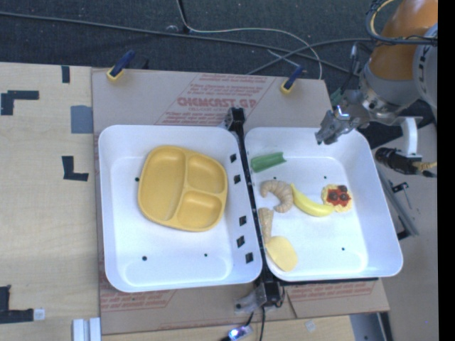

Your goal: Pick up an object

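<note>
Camera view shows you the end effector [329,135] above the right bin's [377,190] far rim; you cannot tell its state. Below it lie a green piece [267,161], croissant [279,195], banana [310,204] and small pizza [337,197]. A yellow divided plate [183,188] fills the left bin [117,212].

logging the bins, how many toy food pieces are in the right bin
6. Green piece by the divider at top; croissant mid-left; banana beside it; red-topped tart right of the banana; cone under the croissant; pale yellow piece near the front. None seem hidden.
</note>
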You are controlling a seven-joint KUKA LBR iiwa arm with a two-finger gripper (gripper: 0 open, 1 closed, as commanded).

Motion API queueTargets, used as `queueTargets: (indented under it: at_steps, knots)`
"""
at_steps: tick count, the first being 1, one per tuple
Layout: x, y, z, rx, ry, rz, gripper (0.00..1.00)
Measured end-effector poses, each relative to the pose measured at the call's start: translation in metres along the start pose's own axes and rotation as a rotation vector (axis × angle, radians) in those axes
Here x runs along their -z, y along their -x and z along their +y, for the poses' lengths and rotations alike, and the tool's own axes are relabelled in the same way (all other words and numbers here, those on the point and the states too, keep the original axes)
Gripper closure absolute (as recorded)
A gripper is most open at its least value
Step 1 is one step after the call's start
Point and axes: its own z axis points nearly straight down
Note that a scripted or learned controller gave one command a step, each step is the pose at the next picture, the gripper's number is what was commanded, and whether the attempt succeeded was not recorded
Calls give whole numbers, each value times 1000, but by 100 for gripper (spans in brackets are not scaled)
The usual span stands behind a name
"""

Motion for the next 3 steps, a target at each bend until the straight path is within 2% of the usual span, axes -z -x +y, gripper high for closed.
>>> queueTargets:
  at_steps: [2,3]
  knots:
    - [-9,-91,-16,3,-7,1,100]
    - [-1,-143,-32,5,-7,2,100]
